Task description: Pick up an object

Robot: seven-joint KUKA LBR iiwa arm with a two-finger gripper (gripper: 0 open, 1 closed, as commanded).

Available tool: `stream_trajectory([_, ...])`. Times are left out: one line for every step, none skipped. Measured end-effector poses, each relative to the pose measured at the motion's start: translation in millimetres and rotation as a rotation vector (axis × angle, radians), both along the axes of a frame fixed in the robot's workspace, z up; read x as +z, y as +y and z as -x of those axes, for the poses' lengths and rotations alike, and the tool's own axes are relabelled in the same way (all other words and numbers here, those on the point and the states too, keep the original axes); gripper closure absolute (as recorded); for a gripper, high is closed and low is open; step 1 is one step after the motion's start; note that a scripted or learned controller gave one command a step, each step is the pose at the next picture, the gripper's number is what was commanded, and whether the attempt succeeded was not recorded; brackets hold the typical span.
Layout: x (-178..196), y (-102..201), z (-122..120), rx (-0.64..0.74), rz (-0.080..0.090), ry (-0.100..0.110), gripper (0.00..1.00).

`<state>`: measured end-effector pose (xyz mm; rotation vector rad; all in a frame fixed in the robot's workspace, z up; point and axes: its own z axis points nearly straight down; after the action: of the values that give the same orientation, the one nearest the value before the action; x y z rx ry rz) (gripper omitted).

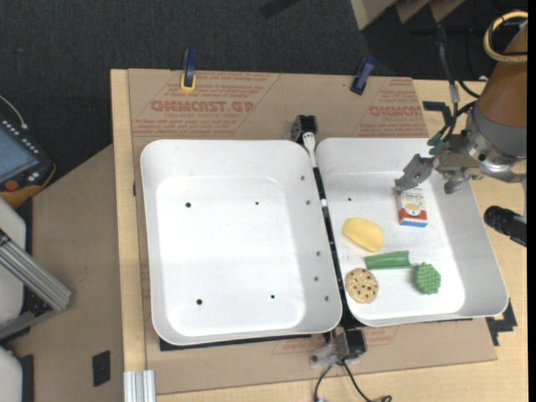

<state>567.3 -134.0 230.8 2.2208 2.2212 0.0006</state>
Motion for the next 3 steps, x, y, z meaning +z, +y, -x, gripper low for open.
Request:
stream_trajectory([10.8,0.0,-0.7,0.0,0.001,-0.003,1.0])
stream_trajectory([57.5,-1.9,-84.5,0.004,0.003,-0.01,1.0])
stream_trajectory([74.6,-43.6,-41.2,-0.003,0.0,0.002,1.0])
